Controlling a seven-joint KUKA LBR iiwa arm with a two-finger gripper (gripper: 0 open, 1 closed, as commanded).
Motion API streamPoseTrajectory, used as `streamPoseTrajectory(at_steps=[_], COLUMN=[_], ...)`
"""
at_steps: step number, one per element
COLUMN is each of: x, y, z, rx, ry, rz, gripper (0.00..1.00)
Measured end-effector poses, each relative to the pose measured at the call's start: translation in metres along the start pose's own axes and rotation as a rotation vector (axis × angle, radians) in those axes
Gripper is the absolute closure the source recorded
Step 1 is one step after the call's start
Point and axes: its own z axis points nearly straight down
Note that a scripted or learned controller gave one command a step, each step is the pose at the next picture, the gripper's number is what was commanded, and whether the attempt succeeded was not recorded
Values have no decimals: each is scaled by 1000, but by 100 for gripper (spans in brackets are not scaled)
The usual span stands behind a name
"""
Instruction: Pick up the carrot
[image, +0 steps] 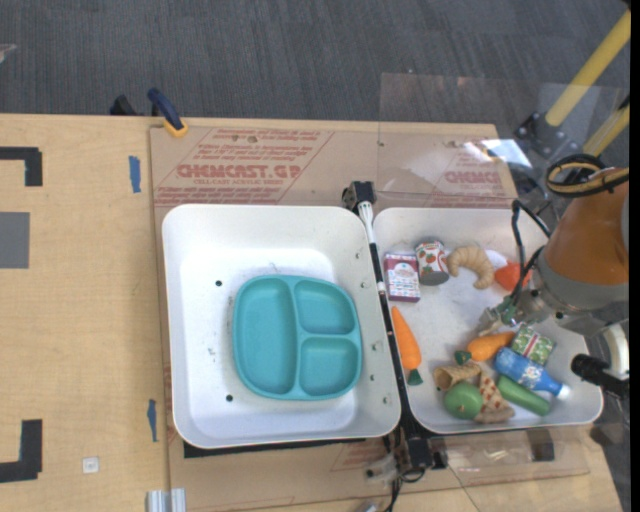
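At the near edge of the right bin (590, 408), a green toy (463, 401) and a blue bottle (530, 374) are lying in a heap of play food. Just beyond, the carrot (405, 342) is resting along that bin's left wall — untouched, green tip nearest. The hand (508, 312) is hovering well to the carrot's right; how wide it is standing, I cannot tell. It is probably in the approach step, needing a shift left and a descent. Left of it, a teal plate (297, 335) is sitting in the other bin (190, 300).

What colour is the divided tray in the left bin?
Teal, all over. The tray shows plainly in the camera view, lying flat in the left bin.
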Motion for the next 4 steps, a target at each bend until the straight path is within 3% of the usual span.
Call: streamPoseTrajectory(at_steps=[1,2,3,4], x=[18,99,152,151], y=[-43,-22,-9,-10], z=[-1,-96,-93,-93], rx=[-5,6,14,14], ry=[-5,8,14,14], rz=[-249,-365,-589,-588], gripper=[100,100,100,0])
